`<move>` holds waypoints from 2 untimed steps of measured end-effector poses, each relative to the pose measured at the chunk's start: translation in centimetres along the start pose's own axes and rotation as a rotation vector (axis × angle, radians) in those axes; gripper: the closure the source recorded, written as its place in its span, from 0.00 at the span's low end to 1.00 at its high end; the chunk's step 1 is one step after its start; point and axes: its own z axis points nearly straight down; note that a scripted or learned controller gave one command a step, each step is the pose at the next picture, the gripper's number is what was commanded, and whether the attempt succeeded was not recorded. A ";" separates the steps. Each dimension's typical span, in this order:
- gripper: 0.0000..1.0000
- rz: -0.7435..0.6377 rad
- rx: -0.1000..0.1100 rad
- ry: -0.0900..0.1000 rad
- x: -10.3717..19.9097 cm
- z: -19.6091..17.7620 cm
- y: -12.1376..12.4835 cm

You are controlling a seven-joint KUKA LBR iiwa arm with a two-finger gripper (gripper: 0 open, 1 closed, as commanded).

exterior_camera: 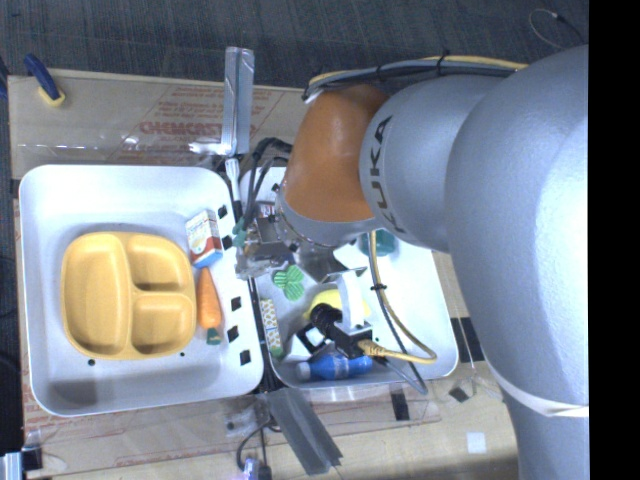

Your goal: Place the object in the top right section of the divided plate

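One yellow divided plate [128, 293] in left bin [50, 388], gripper [262, 250] state unclear

My arm [500, 188] is bulky, smooth grey, with a glossy orange band [335, 158] above the wrist — dark KUKA lettering [382, 173] runs beside it. Black cables [255, 173] loop off my wrist, and a yellow cable [395, 318] trails lower down.

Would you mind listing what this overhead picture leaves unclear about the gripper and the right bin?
- Gripper: the arm's wrist covers most of it from above, so its finger state is unreadable.
- Right bin: the arm hides its upper part.
- Blue object and yellow object: partly covered, too small to identify.
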 end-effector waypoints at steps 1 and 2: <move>1.00 0.256 0.002 0.001 4.1 1.0 -3.6; 0.00 0.258 0.001 0.001 4.0 1.0 -3.6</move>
